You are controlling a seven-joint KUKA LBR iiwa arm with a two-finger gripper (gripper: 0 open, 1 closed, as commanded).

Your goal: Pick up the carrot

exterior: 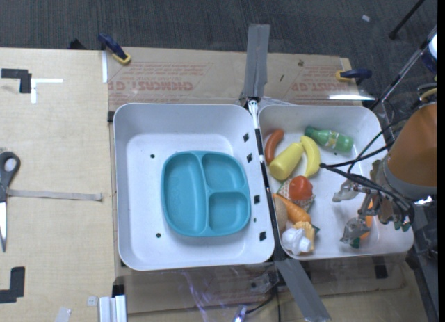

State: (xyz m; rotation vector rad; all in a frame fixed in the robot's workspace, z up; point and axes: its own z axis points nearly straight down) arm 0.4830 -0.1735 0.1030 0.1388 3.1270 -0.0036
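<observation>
The carrot (pixel 295 209) is a small orange cone lying in the right bin (pixel 316 113), near its left wall, just below a red tomato (pixel 300 188) and above a white lumpy item (pixel 297 238). My gripper (pixel 350 212) is low over the right part of that bin, to the right of the carrot and apart from it. Its two metal fingers (pixel 344 192) stand spread, and I see nothing held between them. The arm's orange band (pixel 421 150) comes in from the right edge.
A yellow banana (pixel 311 156), a yellow bottle-shaped toy (pixel 286 161), a red-orange sausage (pixel 273 144) and a green bottle (pixel 329 139) lie at the back of the right bin. The left bin (pixel 132 174) holds a teal divided plate (pixel 206 193). Scissors (pixel 5 174) lie at the far left.
</observation>
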